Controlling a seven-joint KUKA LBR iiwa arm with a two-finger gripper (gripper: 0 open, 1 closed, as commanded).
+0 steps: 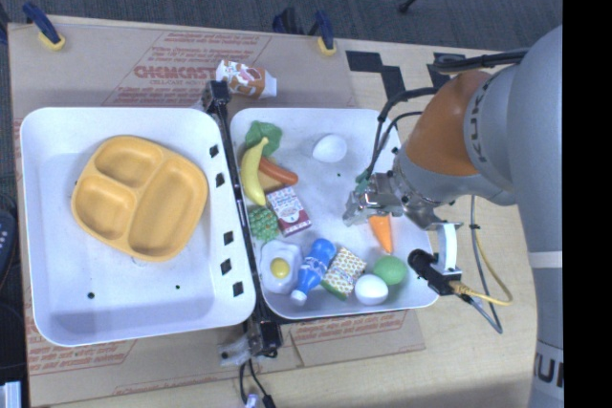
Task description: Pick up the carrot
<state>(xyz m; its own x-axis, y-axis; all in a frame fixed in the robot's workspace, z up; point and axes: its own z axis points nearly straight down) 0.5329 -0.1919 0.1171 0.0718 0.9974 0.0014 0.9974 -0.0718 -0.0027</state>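
Note:
The carrot (pixel 382 232) is a short orange cone lying point-down on the floor of the right bin (pixel 296 120), near its right wall. My gripper (pixel 363 206) hangs directly over the carrot's upper left end, close to it or touching it. The grey wrist and orange band behind the gripper hide the carrot's top.
The right bin also holds a white egg (pixel 330 148), a banana (pixel 251 172), a sausage (pixel 278 173), a red carton (pixel 288 210), a blue bottle (pixel 313 265), a second egg (pixel 370 289) and a green lime (pixel 390 269) just below the carrot. A yellow divided plate (pixel 141 196) lies in the left bin (pixel 57 320).

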